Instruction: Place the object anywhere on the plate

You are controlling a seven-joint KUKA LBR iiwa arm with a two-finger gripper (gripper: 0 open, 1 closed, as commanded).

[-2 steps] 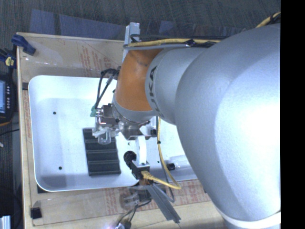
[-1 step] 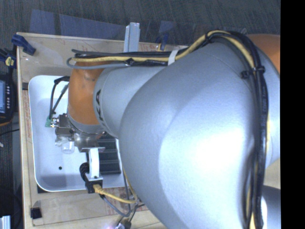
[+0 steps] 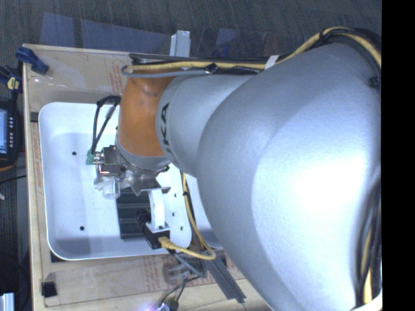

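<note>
arm (image 3: pixel 279 173), grey with an orange band (image 3: pixel 139 118), reaches over the white bin (image 3: pixel 61 186) and covers much of it. gripper (image 3: pixel 106 175) hangs low near the bin's middle; how wide it stands can't be told, nor where the object lies.

Robotics lab: big grey arm (image 3: pixel 292 173), yellow cables (image 3: pixel 194 65), white bin (image 3: pixel 61 173) on plywood bench (image 3: pixel 78 70), carpeted floor (image 3: pixel 97 5).
</note>
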